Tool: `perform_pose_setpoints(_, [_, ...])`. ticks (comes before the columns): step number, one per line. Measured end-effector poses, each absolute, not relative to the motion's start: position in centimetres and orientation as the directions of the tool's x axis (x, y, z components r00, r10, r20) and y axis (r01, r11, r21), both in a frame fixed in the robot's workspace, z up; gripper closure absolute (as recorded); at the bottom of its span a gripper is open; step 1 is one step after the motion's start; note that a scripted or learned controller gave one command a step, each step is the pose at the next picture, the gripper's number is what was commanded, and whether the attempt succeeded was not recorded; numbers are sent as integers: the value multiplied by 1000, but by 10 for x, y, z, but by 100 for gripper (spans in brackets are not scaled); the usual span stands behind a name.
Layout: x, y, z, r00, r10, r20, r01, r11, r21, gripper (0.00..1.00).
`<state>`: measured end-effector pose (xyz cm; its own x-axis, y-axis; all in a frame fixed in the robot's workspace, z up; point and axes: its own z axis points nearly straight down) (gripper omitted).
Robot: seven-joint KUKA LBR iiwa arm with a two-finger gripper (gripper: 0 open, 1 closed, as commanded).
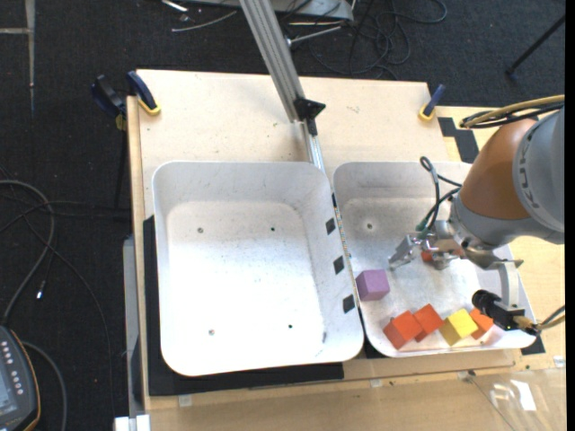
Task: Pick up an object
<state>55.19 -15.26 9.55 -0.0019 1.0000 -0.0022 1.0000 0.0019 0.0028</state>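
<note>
My arm [517,182] comes in from the right, grey with the orange band, wrist over the right bin [382,182]. My claw [406,251] hangs low over the middle of that bin, tips pointing left; can't tell from this angle if it's wide or narrow, too small and cluttered with cables. Nothing visibly in it. Purple block [372,284] sits on the bin floor just below-left of the claw, near the wall shared with the left bin [175,182], apart from the claw tips. Along the near edge of the right bin: two orange blocks, orange block [404,329] and second orange block [429,317] touching each other, then yellow block [461,326] just beside them on the right, then a small orange-pink piece [486,327] by the bin's right corner. A black fitting [499,311] of the arm sits right next to that corner. Both bins rest side by side on the wooden bench [225,115]. Slanted metal bar [274,48] runs from the top down to where the bins meet.
</note>
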Motion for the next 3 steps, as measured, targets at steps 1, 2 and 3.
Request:
perform_pose_setpoints(1, [551, -151, 106, -4, 1000, -2, 1000, 4, 2, 100])
perform_pose_setpoints(2, [551, -151, 105, -4, 1000, -2, 1000, 4, 1, 0])
perform_pose_setpoints(3, [607, -170, 95, -4, 1000, -3, 1000, 4, 5, 0])
